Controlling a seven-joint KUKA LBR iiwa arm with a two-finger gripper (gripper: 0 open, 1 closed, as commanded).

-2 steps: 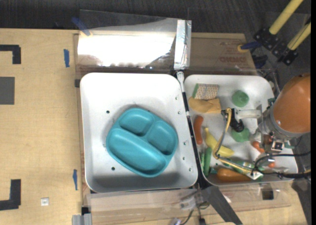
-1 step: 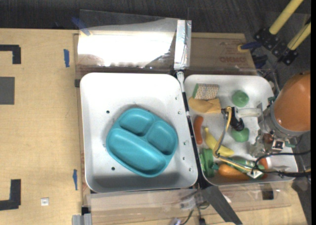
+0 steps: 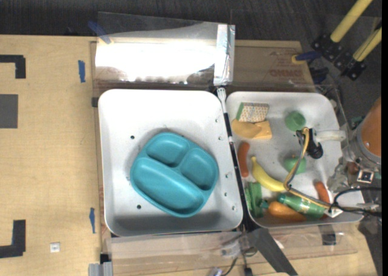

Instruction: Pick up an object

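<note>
The right bin [image 3: 321,104] holds several toy foods: a tan cracker square [image 3: 252,111], a yellow cheese wedge [image 3: 253,129], a green round piece [image 3: 295,119], a red sausage [image 3: 244,158], a banana [image 3: 267,178], a green bottle [image 3: 302,203], an orange carrot [image 3: 285,210] and a small orange-red piece [image 3: 322,191]. My gripper [image 3: 347,175] hangs over the right side of this bin, near the orange-red piece. The wrist hardware hides its tips. Nothing is seen held.
The left bin [image 3: 121,117] carries a teal divided plate [image 3: 174,173]. A shiny foil sheet [image 3: 160,56] lies behind the bins. Another green piece [image 3: 295,164] sits mid-bin on the right, and a green leafy toy [image 3: 253,199] lies at that bin's front left.
</note>
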